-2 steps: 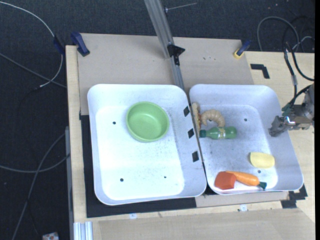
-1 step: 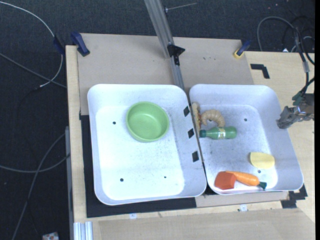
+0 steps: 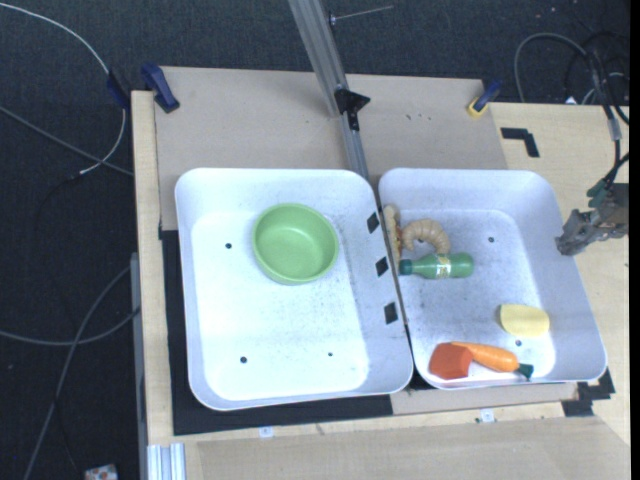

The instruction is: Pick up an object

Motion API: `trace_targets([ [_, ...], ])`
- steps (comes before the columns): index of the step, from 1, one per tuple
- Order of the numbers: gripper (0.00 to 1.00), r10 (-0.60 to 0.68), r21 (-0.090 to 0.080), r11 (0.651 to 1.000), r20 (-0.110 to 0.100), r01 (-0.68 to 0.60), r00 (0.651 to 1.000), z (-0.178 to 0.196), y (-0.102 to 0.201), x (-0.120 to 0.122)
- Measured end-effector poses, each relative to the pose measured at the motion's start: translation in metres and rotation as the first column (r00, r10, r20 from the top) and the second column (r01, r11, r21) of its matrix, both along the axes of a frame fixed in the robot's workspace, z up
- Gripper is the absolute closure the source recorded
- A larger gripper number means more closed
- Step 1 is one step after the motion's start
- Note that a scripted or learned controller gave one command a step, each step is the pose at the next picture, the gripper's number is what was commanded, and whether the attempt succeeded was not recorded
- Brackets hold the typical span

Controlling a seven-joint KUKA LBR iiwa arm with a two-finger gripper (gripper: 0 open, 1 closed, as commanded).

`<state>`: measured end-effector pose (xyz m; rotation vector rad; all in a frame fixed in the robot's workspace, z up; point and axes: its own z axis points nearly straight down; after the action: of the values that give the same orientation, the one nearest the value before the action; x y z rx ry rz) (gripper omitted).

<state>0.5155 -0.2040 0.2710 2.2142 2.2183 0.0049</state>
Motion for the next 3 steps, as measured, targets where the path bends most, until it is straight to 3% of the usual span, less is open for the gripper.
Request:
trace_targets([
  [1, 1.0, 0.005, 0.011, 1.0, -0.012, -0.004, 1.0, 0.005, 0.057, -0.005],
  [3, 1.0, 0.005, 0.01, 1.0, -0.016, -0.005, 1.0, -0.011, 0.164, 0.005],
])
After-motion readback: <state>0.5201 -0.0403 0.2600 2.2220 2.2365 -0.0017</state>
